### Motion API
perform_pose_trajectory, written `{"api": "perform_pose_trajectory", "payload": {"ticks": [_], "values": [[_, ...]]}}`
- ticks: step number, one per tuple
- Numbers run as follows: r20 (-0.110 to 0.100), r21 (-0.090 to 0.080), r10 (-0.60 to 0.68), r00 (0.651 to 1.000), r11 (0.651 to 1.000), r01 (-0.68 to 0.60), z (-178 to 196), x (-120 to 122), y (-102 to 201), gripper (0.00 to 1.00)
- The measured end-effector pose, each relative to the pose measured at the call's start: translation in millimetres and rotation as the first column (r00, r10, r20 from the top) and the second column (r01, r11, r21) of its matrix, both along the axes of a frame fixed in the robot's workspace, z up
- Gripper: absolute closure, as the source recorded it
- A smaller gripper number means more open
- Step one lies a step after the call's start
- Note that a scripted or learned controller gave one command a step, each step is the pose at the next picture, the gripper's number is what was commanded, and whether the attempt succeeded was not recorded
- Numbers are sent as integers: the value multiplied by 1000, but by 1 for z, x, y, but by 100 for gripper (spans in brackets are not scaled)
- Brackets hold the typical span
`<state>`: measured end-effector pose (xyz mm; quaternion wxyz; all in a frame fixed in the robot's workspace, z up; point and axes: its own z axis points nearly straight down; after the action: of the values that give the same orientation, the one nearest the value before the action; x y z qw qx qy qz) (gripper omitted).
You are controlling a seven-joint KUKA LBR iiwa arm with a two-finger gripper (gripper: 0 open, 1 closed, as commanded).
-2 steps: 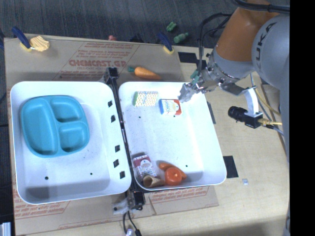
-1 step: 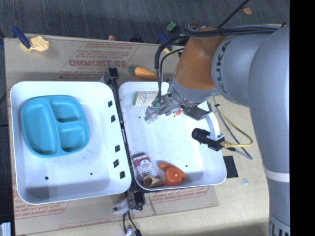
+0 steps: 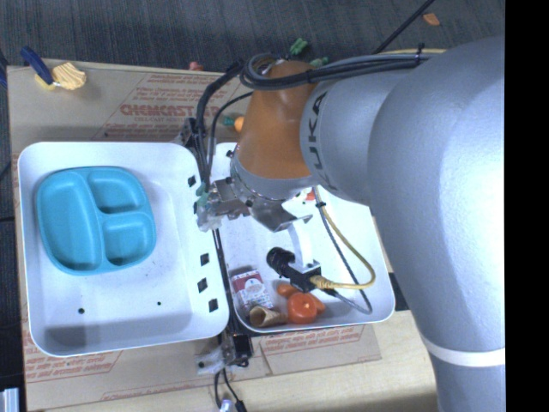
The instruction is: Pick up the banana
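My arm's orange band point(image 3: 274, 131) and grey wrist hang over the right bin point(image 3: 377, 303) and cover most of it. The gripper point(image 3: 209, 210) sits low at that bin's left edge, against the wall shared with the left bin. From above, its body hides the fingers. I cannot pick out the banana among the things that show. A thin yellow curved cable point(image 3: 364, 269) loops over the bin's floor to a black part point(image 3: 287, 264) of the arm.
At the right bin's front lie a red packet point(image 3: 247, 283), an orange round fruit point(image 3: 302, 305) and a tan cone point(image 3: 264, 317). A blue compartment plate point(image 3: 94, 217) lies in the left bin point(image 3: 120, 324). A small yellow and blue item point(image 3: 62, 75) lies on the cardboard at the back left.
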<state>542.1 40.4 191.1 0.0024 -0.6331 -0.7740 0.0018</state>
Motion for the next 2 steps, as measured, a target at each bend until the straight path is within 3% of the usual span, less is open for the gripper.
{"api": "perform_pose_trajectory", "payload": {"ticks": [1, 2], "values": [[7, -2, 43, 999, 999, -43, 168, -49, -70, 0], [-1, -1, -201, 980, 980, 201, -1, -39, -22, 0]]}}
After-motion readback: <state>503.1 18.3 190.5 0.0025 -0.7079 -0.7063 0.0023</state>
